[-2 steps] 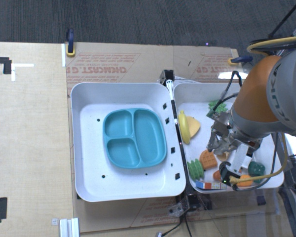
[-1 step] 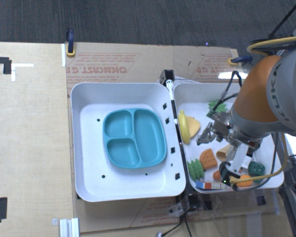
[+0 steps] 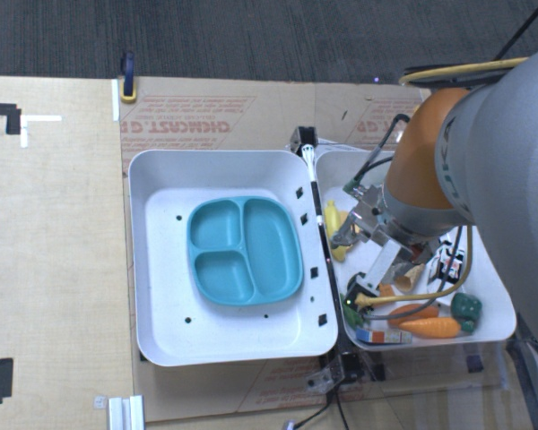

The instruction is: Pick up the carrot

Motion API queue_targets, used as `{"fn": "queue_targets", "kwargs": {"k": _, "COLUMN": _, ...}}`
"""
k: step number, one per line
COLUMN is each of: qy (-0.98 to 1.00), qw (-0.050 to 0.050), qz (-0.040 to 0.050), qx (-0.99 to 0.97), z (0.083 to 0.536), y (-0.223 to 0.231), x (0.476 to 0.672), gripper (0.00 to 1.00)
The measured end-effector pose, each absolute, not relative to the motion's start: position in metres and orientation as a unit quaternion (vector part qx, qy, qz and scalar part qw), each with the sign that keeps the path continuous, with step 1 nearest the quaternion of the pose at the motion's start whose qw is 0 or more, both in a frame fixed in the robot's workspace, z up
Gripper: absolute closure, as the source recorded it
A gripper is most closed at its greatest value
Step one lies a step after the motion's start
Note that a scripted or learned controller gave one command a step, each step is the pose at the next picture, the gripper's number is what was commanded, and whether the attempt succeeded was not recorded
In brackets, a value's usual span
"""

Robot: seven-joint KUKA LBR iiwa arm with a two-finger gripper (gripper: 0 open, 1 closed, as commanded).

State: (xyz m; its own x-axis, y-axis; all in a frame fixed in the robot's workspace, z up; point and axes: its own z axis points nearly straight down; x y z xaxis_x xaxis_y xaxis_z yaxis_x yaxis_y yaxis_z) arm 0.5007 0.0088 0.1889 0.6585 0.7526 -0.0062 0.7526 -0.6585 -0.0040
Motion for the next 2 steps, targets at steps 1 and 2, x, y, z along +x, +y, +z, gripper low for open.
{"fn": "queue_targets", "kwargs": {"k": 1, "qy": -0.514, "qw": 0.001, "qz": 0.0024, "qx": -0.858, "z": 0.19, "y": -0.065, "x": 0.491, "gripper": 0.0}}
{"fn": "queue_targets", "kwargs": {"k": 2, "qy": -0.438, "qw": 0.002, "qz": 0.0031, "qx": -0.899, "z": 0.19, "y": -0.031, "x": 0.478, "gripper": 0.0}}
